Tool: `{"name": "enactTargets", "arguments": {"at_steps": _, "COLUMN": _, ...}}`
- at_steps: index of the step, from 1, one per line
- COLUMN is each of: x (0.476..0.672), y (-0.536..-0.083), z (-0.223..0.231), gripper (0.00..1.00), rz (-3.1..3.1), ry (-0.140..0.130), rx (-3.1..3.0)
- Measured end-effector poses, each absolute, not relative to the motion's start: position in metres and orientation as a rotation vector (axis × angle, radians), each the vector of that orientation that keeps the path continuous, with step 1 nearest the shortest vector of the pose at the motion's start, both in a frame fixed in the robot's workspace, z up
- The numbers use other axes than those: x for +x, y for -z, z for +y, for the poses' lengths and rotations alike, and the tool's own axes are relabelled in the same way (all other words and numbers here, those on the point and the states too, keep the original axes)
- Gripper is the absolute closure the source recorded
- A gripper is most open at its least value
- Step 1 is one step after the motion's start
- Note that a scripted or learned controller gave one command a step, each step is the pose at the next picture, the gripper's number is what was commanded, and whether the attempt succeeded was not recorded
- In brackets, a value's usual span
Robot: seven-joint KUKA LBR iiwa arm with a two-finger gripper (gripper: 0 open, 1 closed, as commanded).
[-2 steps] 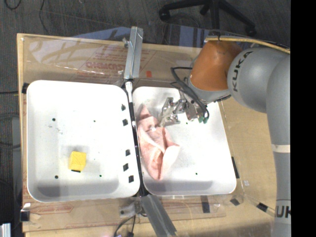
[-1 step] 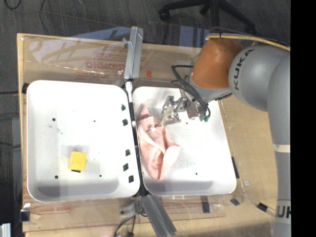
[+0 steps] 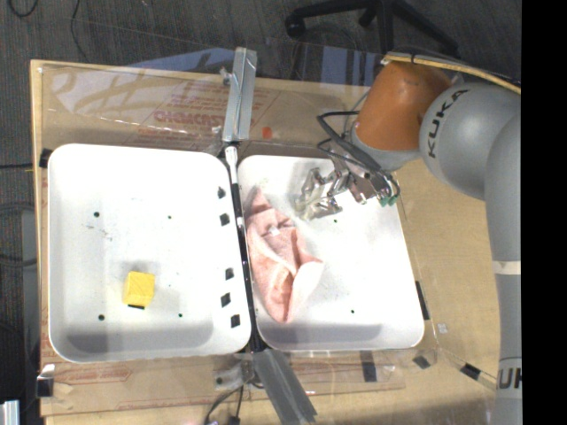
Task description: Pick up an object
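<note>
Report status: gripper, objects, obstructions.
Gripper over right bin, upper part, nothing seen held. Pink cloth beside it, lower left. Yellow block in left bin. Nothing blocking.

A cloth (image 3: 276,259) lay along the left side of the right bin (image 3: 390,312), the gripper (image 3: 317,195) hung just behind and right of it, and a small block (image 3: 139,289) sat in the left bin (image 3: 80,193).
</note>
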State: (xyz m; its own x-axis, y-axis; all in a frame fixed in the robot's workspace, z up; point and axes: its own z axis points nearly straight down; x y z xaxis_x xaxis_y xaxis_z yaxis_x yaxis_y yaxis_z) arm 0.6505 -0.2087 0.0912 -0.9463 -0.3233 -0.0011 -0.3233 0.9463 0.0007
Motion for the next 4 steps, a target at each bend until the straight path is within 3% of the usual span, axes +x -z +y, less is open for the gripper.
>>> {"name": "enactTargets", "arguments": {"at_steps": 1, "x": 0.659, "y": -0.092, "z": -0.208, "gripper": 1.00, "rz": 2.967, "ry": 0.000, "rx": -1.025}}
{"name": "enactTargets", "arguments": {"at_steps": 2, "x": 0.659, "y": -0.233, "z": -0.208, "gripper": 1.00, "rz": 2.964, "ry": 0.000, "rx": -1.035}}
{"name": "enactTargets", "arguments": {"at_steps": 4, "x": 0.657, "y": -0.165, "z": -0.188, "gripper": 1.00, "rz": 2.822, "ry": -0.007, "rx": -1.387}}
